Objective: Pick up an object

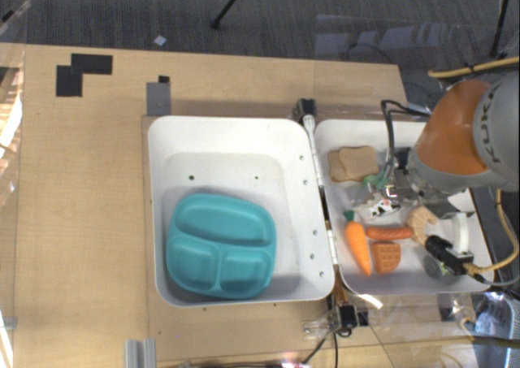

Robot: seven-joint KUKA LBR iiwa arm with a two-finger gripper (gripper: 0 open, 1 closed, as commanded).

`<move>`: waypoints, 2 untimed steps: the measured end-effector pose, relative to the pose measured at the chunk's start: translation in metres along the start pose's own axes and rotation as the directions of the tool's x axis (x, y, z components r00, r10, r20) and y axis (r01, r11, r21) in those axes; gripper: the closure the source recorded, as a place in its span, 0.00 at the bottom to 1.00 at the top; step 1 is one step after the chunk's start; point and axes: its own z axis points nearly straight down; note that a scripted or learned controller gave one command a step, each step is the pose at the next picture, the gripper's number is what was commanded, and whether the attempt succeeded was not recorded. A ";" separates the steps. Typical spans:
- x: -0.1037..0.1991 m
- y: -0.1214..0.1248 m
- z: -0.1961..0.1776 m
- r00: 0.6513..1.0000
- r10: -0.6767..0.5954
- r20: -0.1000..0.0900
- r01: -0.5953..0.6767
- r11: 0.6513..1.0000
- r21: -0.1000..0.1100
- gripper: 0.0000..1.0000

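A smooth teal plastic tray with three compartments lay in the left bin. In the right bin, a tapered carrot, waffle and sausage lay just below the gripper; bread lay beyond. Gripper opening: cannot tell.

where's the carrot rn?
In the camera view, the carrot lies in the right bin, near its left wall, just left of the waffle piece and below the sausage.
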 end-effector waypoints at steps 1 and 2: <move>0.006 -0.021 0.008 0.991 -0.131 0.032 0.132 0.991 -0.039 0.00; 0.017 -0.047 0.024 0.977 -0.214 -0.004 0.214 0.977 0.008 0.00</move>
